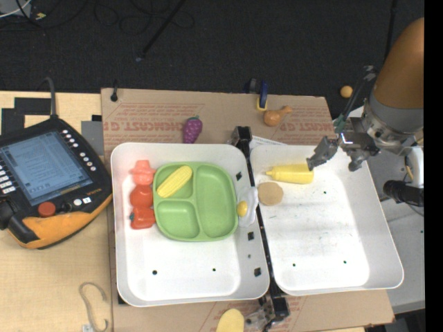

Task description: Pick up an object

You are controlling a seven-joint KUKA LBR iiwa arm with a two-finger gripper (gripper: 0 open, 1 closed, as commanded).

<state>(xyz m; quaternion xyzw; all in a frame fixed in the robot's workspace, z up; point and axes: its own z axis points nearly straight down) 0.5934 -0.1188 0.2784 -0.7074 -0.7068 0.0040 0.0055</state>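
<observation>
The gripper [340,155] looks open with nothing in it, though it is hard to see. The yellow bottle [291,175] lies just left of it and a bit lower, pointing sideways.

teach pendant [43,178] at left, purple grapes [192,128] on cardboard [214,113]

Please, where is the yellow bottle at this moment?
The yellow bottle lies on its side in the right bin, near its far left corner, just behind the round tan piece and left of the tool.
</observation>
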